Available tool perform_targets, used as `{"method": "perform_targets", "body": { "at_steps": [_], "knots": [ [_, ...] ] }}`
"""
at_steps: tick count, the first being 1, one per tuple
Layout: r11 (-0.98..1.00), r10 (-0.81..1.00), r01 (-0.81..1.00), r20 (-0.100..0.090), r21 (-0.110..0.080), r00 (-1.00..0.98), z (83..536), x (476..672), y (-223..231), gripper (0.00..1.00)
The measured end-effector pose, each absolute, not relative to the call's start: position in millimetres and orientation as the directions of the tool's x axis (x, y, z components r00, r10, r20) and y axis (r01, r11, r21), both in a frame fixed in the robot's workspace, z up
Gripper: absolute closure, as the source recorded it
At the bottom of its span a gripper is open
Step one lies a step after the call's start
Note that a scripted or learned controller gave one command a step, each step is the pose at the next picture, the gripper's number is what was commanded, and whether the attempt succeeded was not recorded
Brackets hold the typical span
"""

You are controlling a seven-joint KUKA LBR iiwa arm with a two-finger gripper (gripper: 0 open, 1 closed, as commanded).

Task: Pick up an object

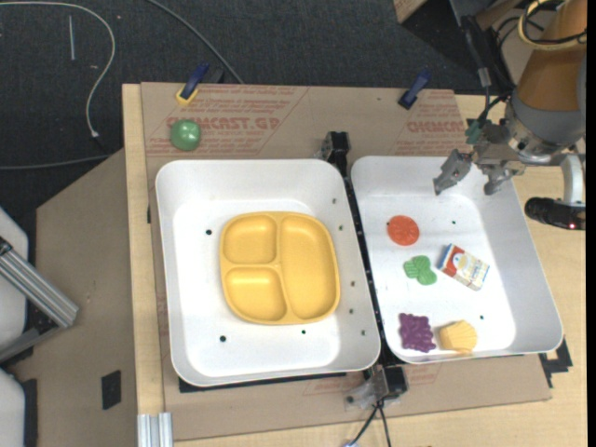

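Note:
My gripper (471, 178) hangs over the far part of the right bin (503, 214), its two fingers spread open with nothing between them. Below it in that bin lie a round orange-red piece (402, 230), a green lumpy piece (420, 270), a small red, white and yellow carton (464, 266), a purple grape bunch (416, 331) and a yellow wedge (457, 337). The orange-red piece is the nearest to the gripper, down and to its left.
The left bin (186, 250) holds a yellow three-section plate (278, 266). A green ball (186, 135) rests on the cardboard beyond the left bin. Blue clamps (194, 84) (415, 89) grip the cardboard's far edge. A black clip (335, 145) sits between the bins.

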State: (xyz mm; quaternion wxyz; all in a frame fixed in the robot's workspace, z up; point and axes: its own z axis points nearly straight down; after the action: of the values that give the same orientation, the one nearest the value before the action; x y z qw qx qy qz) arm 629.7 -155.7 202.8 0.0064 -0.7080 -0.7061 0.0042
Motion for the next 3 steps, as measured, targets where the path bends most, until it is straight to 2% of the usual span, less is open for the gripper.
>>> {"method": "perform_targets", "body": {
  "at_steps": [1,3],
  "knots": [
    [0.0,1.0,1.0,0.001,-0.001,0.0,211,632.9,-155,0.0],
    [0.002,1.0,1.0,0.002,-0.006,-0.002,122,644.0,-149,0.0]
  ]
}}
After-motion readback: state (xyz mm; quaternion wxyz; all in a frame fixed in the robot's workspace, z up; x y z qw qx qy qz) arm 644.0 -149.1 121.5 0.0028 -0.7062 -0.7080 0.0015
